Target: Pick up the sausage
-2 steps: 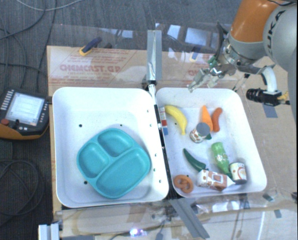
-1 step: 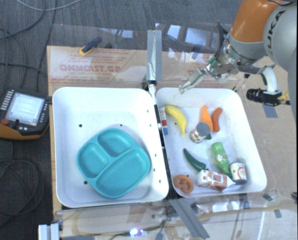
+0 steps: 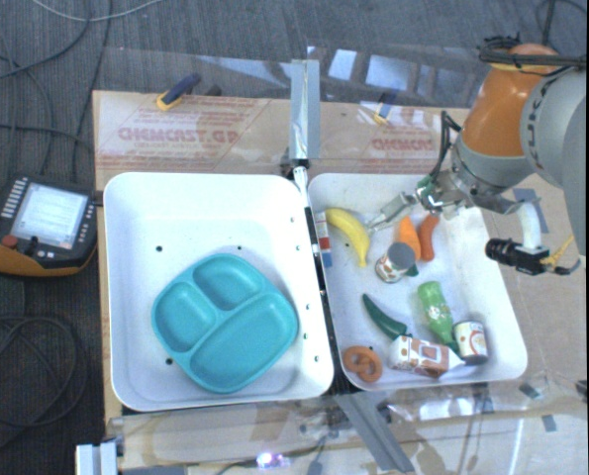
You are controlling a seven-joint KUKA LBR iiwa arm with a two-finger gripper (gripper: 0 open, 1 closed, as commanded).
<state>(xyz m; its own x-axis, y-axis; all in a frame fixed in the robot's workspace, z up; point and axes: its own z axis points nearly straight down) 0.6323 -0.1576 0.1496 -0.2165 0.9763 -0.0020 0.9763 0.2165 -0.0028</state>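
1. Reaching in over the right bin on the counter.
2. Holding the jaws of the gripper spread apart, gripping nothing.
3. Hovering just above the sausage, lying beside the carrot at that bin's far end.

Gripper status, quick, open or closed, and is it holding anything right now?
Gripper: cannot be told; it sits over the far end of the right bin, just above the sausage.

1. White bins
2. Turquoise tray
3. Yellow banana
4. Orange carrot
5. Reddish-orange sausage
6. Dark green pepper
7. Light green bottle
8. Brown pretzel
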